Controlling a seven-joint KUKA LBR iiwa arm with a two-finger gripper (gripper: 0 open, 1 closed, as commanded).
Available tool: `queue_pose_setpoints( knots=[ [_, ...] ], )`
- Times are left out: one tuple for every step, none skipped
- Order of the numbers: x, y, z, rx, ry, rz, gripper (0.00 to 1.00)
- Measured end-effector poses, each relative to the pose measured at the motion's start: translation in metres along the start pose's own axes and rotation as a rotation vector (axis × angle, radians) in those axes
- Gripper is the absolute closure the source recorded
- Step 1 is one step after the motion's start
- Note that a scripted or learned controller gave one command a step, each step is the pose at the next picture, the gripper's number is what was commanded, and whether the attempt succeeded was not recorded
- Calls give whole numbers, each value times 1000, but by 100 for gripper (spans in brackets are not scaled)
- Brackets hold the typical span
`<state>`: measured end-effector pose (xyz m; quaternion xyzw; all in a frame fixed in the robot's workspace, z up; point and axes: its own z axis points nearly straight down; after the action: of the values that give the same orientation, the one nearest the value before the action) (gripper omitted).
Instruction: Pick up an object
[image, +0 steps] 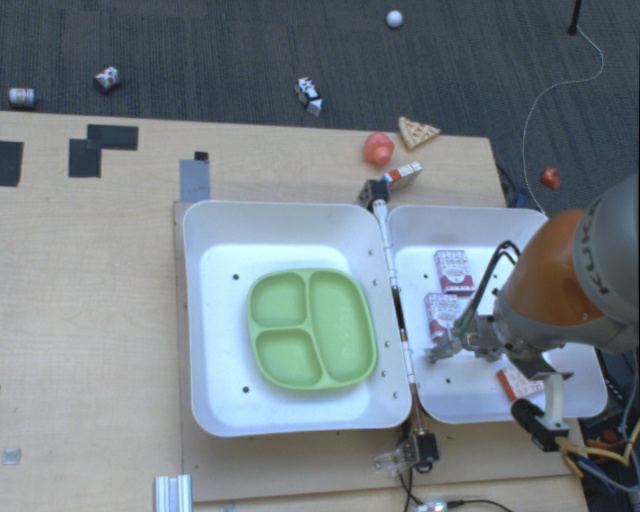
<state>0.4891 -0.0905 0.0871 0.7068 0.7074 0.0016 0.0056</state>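
Two shallow white plastic bins sit side by side on a light wood desk (90, 330). The left bin (215, 400) holds a pale green divided plate (312, 328) — rounded corners, three compartments, smooth and a bit glossy, tilted a little off the bin's edges.

The right bin (440, 400) has the stuff to grab: a small red-and-white carton (452, 269) near the top, lying flat with its long axis running roughly up-down in the view, and a second red-and-white carton (440, 315) just below it, same orientation more or less. There's also a smaller red-and-white packet (520, 383) lower right, angled diagonally and partly covered by the arm.

The arm comes in from the right, orange band and grey wrist hanging over the right bin. The end effector (447, 345) is low in that bin, just beside the bottom end of the second carton. Honestly can't tell how its jaws stand — it's too blurry and small — and nothing visibly sits in its grip.

Off the desk there's dark ribbed carpet with scattered bits: a red ball (378, 148) and a pizza-slice toy (418, 132) sit right at the desk's far edge.
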Motion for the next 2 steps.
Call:
queue_pose_setpoints(
  knots=[
    [1, 3, -11, -6, 1, -3, 100],
    [1, 2, -11, -6, 1, -3, 0]
  ],
)
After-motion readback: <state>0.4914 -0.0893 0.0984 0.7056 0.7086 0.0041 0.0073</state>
